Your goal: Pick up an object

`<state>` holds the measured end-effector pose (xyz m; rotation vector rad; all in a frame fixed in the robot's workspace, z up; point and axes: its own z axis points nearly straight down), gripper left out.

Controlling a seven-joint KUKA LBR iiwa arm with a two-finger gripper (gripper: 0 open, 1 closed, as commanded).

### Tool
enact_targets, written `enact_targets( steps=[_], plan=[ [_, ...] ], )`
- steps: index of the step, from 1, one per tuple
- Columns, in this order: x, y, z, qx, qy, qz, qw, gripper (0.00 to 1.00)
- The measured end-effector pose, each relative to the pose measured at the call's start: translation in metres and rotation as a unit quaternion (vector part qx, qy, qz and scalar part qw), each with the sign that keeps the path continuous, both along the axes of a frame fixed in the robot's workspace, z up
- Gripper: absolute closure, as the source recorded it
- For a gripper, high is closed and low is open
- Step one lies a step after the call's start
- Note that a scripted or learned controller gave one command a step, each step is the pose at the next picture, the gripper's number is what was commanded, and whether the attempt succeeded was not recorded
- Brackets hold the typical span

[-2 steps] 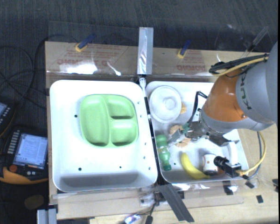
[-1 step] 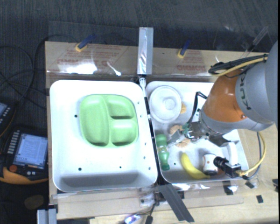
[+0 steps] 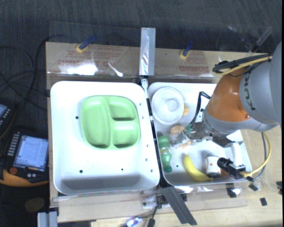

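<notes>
End effector [image 3: 195, 132] fingers behind wrist

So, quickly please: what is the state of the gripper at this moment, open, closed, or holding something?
Gripper: cannot be told. It is down in the right bin, near the green bottle and the banana.

Pale green divided tray [image 3: 110, 121], yellow banana [image 3: 194, 169], green bottle [image 3: 164, 151], white bowl [image 3: 167, 104].

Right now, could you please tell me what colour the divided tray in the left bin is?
The divided tray is light green, clear in the camera view.
</notes>
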<state>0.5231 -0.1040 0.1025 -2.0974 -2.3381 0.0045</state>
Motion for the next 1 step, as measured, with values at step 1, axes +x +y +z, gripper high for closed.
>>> enact_targets(
  steps=[1],
  plan=[
    [0.0718, 0.0451, 0.0804, -0.0004, 0.0, -0.073, 0.9973, 1.0]
  ],
)
